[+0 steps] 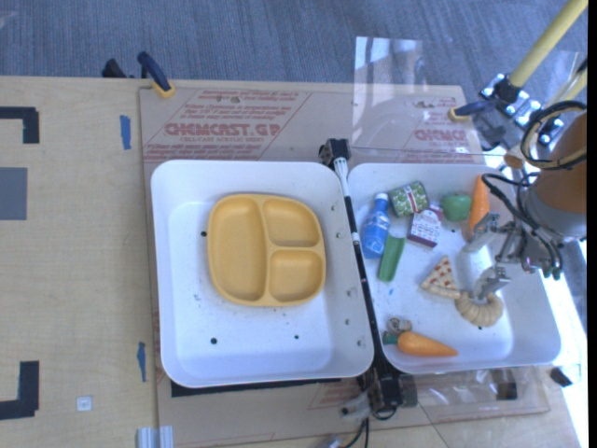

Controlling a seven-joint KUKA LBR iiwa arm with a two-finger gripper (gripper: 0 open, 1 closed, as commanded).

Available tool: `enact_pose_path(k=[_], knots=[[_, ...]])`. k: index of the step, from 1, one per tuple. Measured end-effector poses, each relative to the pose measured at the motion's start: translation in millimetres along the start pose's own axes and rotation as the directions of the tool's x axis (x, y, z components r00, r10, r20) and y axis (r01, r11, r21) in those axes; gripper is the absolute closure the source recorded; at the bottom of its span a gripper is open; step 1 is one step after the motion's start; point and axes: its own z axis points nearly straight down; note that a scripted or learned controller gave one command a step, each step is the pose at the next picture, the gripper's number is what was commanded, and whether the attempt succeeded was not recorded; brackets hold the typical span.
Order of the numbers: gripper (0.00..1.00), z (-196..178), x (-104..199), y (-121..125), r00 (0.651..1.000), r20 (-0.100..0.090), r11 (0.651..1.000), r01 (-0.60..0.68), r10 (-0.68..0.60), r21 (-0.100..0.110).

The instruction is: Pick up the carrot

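The carrot (427, 345), orange with a small green top, lies flat near the front edge of the right bin (536, 343). My gripper (481, 263) hangs over the right part of that bin, up and to the right of the carrot, just above a croissant (479, 309). Its fingers (478, 239) stand open, spread apart, and I see nothing held between them. The carrot is well apart from the gripper.
The right bin also holds a pizza slice (440, 277), a blue bottle (375, 224), a green stick (391, 258), a green can (409, 198), a small carton (425, 228), a green pepper (456, 205) and a slim orange piece (478, 203). A yellow divided plate (266, 248) lies in the left bin (177, 325).
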Motion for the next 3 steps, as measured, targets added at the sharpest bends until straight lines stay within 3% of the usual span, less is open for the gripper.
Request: enact_pose_path(k=[1,2,3], knots=[[0.0,2.0,-55.9,4.5,0.981,-0.025,0.981,-0.193,0.194,0.008],[0.0,-100.2,-93.6,14.5,0.993,0.006,0.993,0.122,-0.122,0.002],[0.0,-27.6,-97.3,16.6,0.967,-0.009,0.967,0.254,-0.254,-0.006]])
